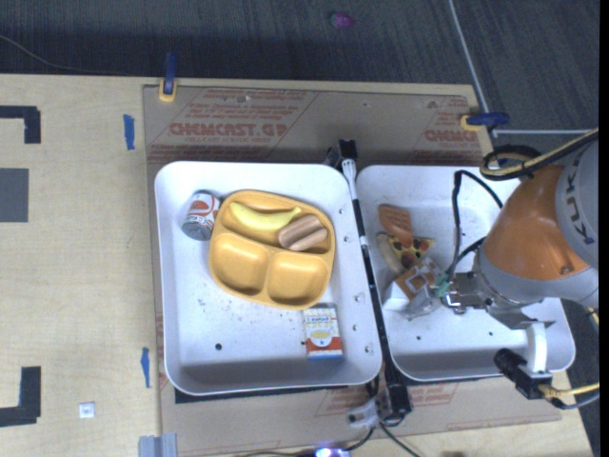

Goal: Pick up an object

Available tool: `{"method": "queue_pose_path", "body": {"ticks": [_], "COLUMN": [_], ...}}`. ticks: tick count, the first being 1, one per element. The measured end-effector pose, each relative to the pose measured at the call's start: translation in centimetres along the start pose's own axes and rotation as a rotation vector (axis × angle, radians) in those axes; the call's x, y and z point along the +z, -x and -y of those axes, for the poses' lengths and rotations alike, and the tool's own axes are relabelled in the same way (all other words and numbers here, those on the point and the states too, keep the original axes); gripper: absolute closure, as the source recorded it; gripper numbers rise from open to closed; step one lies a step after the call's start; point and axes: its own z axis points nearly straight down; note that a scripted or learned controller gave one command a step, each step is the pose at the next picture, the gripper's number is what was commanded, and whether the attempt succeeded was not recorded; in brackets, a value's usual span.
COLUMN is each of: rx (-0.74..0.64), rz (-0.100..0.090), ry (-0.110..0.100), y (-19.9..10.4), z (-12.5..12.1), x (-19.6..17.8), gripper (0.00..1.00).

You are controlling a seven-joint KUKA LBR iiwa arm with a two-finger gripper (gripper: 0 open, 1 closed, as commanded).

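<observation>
In the right bin (495, 350) lies an orange wedge-shaped piece (394, 221), with a toy pizza slice (409, 249) just below it. A small brown object (415, 280) lies right under the pizza slice. My gripper (425, 293) is down in this bin, its tip against or over that brown object. The arm's orange band (538, 236) hangs above the bin's right half and hides the floor beneath it. Whether anything is held cannot be made out.
The left bin (190, 350) holds a yellow divided plate (257, 269) with a banana (255, 217) and a hot dog (304, 234), a can (199, 214) and a small carton (323, 332). A black divider (366, 274) separates the bins. Cables loop near the arm.
</observation>
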Motion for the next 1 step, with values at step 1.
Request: {"method": "queue_pose_path", "body": {"ticks": [1], "rx": [0.005], "rz": [0.014], "ry": [0.012], "y": [0.55], "z": [-0.23], "x": [-1.11], "gripper": [1.00]}}
